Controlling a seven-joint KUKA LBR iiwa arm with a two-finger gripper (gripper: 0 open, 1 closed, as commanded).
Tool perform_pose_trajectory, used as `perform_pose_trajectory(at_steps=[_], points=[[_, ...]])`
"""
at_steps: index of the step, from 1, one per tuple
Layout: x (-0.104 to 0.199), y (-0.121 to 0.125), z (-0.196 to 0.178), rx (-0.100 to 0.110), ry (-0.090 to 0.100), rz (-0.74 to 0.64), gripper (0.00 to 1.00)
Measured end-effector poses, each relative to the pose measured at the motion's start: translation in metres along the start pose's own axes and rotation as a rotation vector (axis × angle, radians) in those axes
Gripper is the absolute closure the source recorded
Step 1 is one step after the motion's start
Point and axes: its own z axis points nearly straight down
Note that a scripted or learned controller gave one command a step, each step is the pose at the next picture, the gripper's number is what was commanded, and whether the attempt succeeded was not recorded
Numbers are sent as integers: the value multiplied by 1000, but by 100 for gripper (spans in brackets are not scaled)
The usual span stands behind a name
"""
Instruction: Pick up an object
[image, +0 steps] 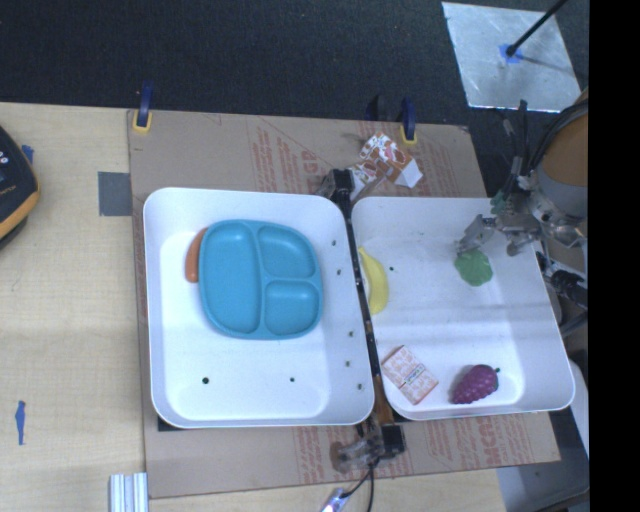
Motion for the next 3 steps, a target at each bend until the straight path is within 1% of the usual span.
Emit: perform_pose_trajectory(at_steps=[1,2,3], points=[[5,-2,33,2,4,7,0],[4,-1,22,2,3,5,100],[3,-1,11,3,2,3,100]])
